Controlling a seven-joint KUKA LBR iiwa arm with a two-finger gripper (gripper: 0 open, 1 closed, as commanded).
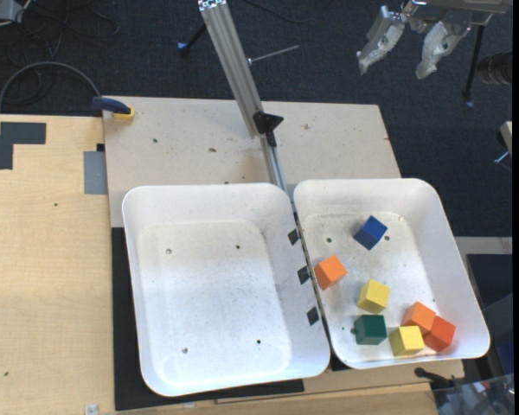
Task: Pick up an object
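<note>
1. the gripper (406, 48) sits at the top right of the camera view, over the dark floor beyond the bench and well apart from both bins.
2. its two pale fingers (376, 43) point down and to the left with a visible gap between them; they are spread, and nothing is between them.
3. the right bin (467, 275) holds all the blocks.
4. a blue block (371, 232) lies toward the far side of that bin, apart from the others.
5. an orange block (330, 271) lies near the bin's left wall.
6. a yellow block (374, 296) lies near the bin's middle, with a green block (370, 328) just in front of it.
7. at the near right corner, a second yellow block (406, 340) touches a second orange block (421, 316) and a red-orange block (441, 333); the three form a tight cluster.
8. the left bin (138, 232) stands beside the right bin, with black clips (304, 275) along the shared edge.
9. a slanted aluminium bar (235, 67) rises from behind the bins.
</note>
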